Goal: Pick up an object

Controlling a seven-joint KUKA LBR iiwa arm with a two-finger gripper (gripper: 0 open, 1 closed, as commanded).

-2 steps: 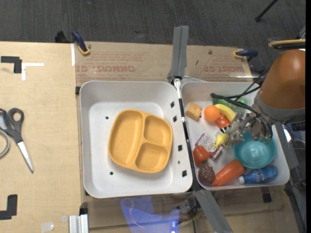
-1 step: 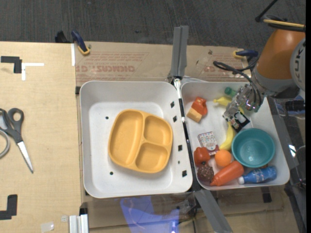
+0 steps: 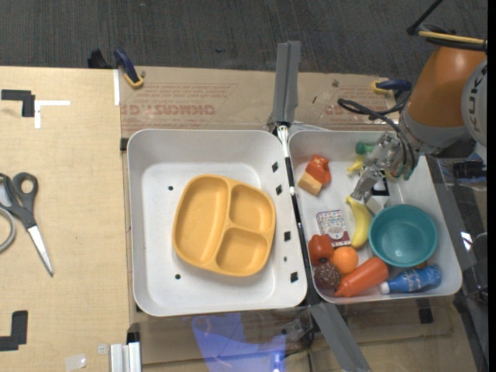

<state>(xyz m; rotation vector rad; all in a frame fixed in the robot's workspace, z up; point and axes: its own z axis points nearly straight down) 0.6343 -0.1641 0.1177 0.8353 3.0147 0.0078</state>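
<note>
**A:** Which object is it after?

**B:** My guess is the banana [image 3: 359, 220], standing nearly upright in the right bin [image 3: 443, 208], touching the teal bowl [image 3: 402, 235] on its left side. The gripper [image 3: 370, 183] hangs just above the banana's top end, tilted down toward it, which suggests a descent is being lined up.

**A:** Has it got anything?

**B:** Nothing shows between the fingers, so it holds nothing. Whether they are spread or closed I cannot tell; the metal parts blur together there.

**A:** Why is everything crowded on that side?

**B:** The right bin looks like the supply: an orange [image 3: 346, 259], a carrot [image 3: 361, 277], a blue bottle [image 3: 411, 280], a small printed packet [image 3: 331, 222] and a red-and-tan toy piece [image 3: 315, 174] all lie loose there. The left bin [image 3: 147, 231] bears just a yellow divided plate [image 3: 224, 225].

**A:** Anything hard to read?

**B:** A green thing [image 3: 365, 147] and a yellow scrap beside the wrist are partly covered by the arm [image 3: 442, 91]. The dark red pieces near the orange are too small to name.
</note>
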